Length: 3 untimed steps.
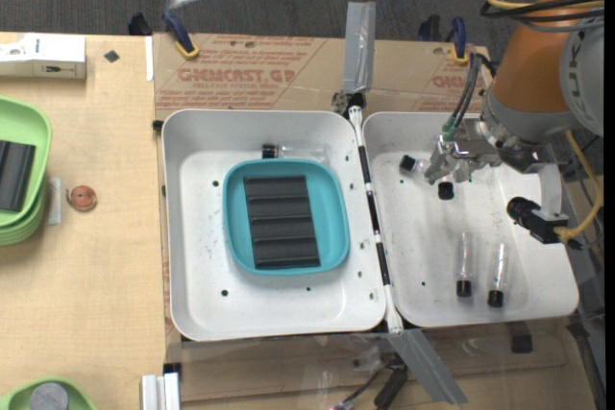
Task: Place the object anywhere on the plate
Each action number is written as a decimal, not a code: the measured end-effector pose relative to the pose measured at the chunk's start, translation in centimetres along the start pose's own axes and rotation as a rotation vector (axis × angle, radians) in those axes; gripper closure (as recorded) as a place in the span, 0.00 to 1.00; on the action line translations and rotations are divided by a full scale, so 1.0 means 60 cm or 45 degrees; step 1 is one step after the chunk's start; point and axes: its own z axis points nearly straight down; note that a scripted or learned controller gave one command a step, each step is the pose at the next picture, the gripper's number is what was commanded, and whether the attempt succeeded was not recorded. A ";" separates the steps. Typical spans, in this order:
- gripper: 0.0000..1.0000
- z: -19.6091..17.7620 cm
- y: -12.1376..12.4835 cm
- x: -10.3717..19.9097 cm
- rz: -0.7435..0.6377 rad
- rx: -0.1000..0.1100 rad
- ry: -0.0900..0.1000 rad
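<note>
you see claw [450, 170] low in right bin [538, 302], grip state unclear. two vials [464, 266] lie below it, unlifted. plate [285, 216] far to its left, without vial. pick and place both pending.

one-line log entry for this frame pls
gripper: over right bin, fingers unclear | two tubes: lying in right bin | teal plate: in left bin, holds black ridged insert

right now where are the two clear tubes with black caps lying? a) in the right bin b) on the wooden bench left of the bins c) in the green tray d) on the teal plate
a: both tubes lie side by side on the floor of the right bin, near its front edge, while the teal plate sits in the left bin.
</note>
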 end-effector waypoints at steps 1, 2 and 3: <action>1.00 -0.148 -0.064 0.163 -0.007 0.000 0.000; 1.00 0.001 -0.086 0.282 -0.004 0.003 0.000; 0.00 0.001 -0.086 0.281 -0.003 0.003 0.000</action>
